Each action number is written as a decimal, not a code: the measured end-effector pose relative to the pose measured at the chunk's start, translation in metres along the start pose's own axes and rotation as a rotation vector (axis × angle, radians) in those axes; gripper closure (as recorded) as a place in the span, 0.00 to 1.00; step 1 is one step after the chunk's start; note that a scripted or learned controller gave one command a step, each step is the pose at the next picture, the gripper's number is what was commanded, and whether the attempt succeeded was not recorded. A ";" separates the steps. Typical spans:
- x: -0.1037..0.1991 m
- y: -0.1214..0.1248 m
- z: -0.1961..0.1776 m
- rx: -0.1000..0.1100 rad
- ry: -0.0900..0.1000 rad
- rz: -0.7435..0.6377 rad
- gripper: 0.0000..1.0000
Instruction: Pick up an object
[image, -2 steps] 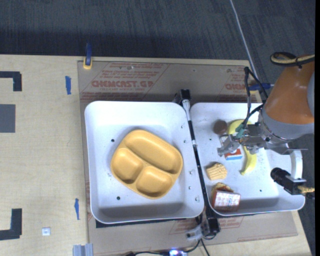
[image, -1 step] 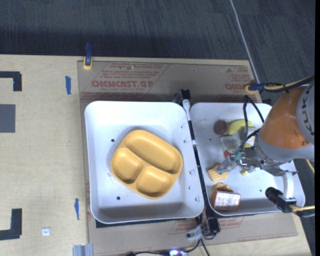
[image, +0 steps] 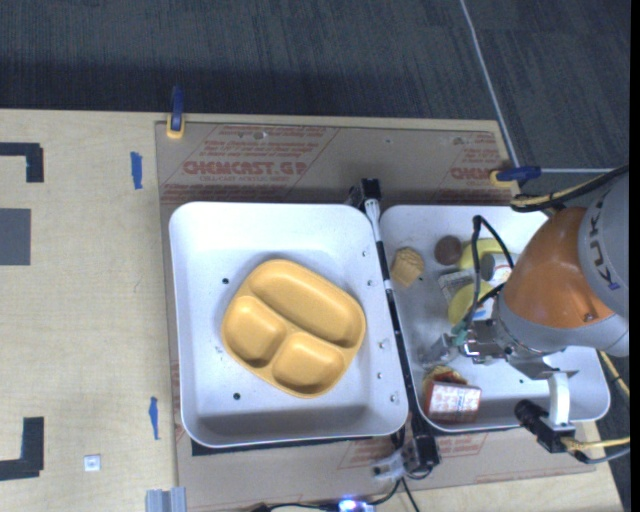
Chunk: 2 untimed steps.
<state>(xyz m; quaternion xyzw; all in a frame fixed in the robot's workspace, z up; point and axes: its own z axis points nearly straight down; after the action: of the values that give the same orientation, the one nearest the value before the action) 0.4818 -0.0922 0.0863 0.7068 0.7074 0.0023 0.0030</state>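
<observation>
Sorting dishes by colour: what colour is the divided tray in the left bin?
Yellow divided tray, camera view.

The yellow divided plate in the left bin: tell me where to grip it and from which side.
Grip the yellow divided plate by its outer rim, coming straight down from above. It lies flat and upturned on the left bin, its three shallow wells facing up, so the thin raised edge is probably the only part that fits between two fingers. The corner nearest the right bin seems closest to the arm.

The yellow divided tray (image: 291, 326) at centre frame is looking like smooth, glossy plastic. Both white bins, the left bin (image: 200, 300) and the right bin (image: 590, 395), are showing a smooth, faintly shiny plastic finish. The bench (image: 80, 330) at left is appearing as pale, matt wood. The arm's orange band (image: 550, 275) at right is gleaming softly.
</observation>
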 end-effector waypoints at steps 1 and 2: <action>-0.003 -0.001 0.000 0.001 0.001 0.000 0.00; -0.005 0.001 -0.011 -0.004 -0.003 0.002 1.00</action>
<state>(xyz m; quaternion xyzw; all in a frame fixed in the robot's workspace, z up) 0.4830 -0.0972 0.0972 0.7074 0.7068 0.0030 0.0056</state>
